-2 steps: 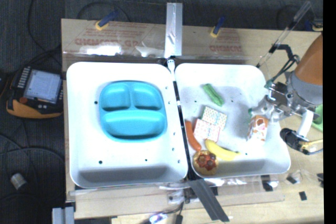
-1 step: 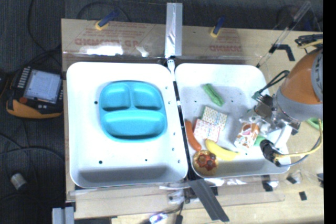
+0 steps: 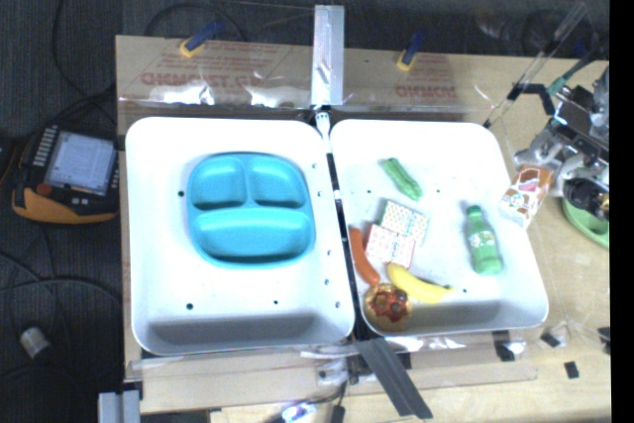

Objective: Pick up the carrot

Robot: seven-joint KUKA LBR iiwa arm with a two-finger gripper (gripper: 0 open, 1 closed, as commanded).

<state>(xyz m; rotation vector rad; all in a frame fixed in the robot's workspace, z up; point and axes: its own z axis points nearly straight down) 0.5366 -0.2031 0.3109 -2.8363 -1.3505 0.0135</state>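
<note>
Rightward, the bin [image 3: 515, 243] holds carrot [image 3: 362, 256] and banana [image 3: 418, 285]; jaws' state unclear

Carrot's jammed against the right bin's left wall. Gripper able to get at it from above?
Probably, but tight. The carrot lies open from above, yet it hugs the right bin's left wall, with a patterned packet and banana close alongside, leaving little finger room.

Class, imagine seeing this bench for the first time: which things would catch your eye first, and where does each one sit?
The bright blue divided plastic plate stands out most, lying in the middle of the left white bin. Next comes the cluster in the right white bin: a yellow banana near the front, the slim orange carrot along the left wall, and a green plastic bottle to the right.
</note>
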